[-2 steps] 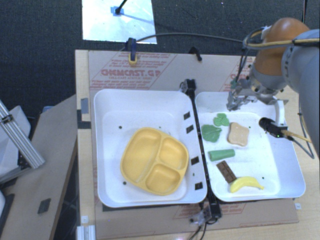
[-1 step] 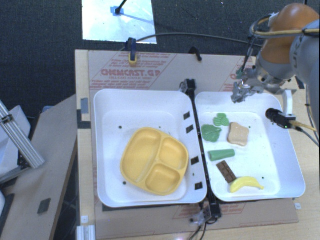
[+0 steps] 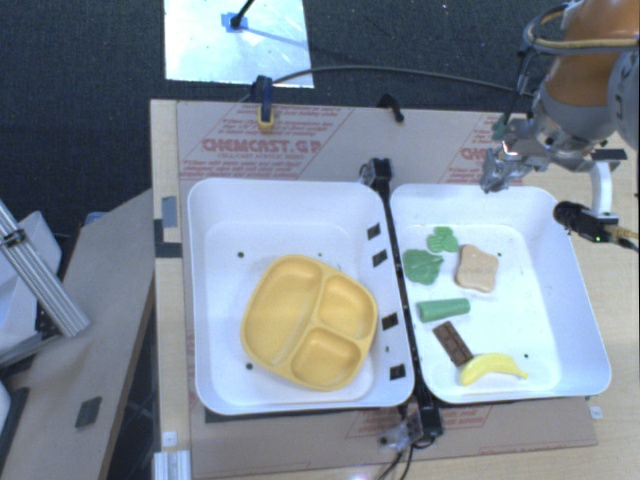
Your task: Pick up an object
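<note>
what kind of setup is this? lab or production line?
Looks like a robot-lab bench, not a production line: two white bins on a protective-film sheet, toy food such as a banana and a yellow tray, and the gripper hanging over the right bin.

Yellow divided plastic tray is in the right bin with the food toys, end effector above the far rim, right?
Not quite. The camera view shows the yellow divided plastic tray in the left white bin; the food toys are in the right one, end effector above its far rim.
</note>
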`<state>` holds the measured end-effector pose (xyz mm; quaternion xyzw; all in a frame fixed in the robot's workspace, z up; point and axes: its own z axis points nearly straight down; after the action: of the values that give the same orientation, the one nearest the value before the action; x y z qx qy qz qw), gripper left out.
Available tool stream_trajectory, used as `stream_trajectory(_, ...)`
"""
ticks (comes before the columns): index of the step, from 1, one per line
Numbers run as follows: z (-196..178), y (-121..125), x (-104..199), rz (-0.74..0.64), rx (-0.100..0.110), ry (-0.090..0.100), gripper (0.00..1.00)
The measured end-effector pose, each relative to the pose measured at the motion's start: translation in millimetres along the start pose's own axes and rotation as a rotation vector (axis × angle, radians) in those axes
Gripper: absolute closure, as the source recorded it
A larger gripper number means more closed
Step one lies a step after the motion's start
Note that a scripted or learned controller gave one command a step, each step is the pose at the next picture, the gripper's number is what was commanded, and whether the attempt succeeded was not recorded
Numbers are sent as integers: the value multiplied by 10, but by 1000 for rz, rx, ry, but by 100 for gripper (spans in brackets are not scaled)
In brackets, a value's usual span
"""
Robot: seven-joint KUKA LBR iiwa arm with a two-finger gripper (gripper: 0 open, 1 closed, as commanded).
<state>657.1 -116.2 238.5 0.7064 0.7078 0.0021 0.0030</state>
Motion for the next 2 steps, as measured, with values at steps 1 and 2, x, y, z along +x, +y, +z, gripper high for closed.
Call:
stream_trajectory(1, 108, -1, 589, -7, 6, 3, 100)
stream_trajectory(2, 63, -60, 1219, -9, 6, 4, 100)
